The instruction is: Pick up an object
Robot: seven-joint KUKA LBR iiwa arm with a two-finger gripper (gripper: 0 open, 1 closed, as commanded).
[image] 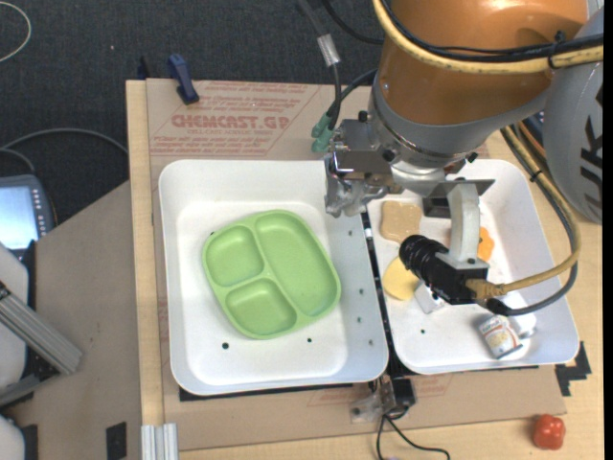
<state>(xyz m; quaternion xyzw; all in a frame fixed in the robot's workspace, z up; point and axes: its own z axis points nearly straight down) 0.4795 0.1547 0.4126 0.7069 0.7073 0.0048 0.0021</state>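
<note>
Fingers (337,199) sat low over the ridge where the two bins met, couldn't tell if spread or pressed together. Just right of them, in the right bin (525,209): tan bread-like slice (397,220), yellow piece (396,282), orange bit (486,245), small labelled can (498,336) near the front. Left bin (182,218) held a green divided plate (273,271). Red object (548,431) sat on the tabletop (239,113) — outside both bins.
</note>
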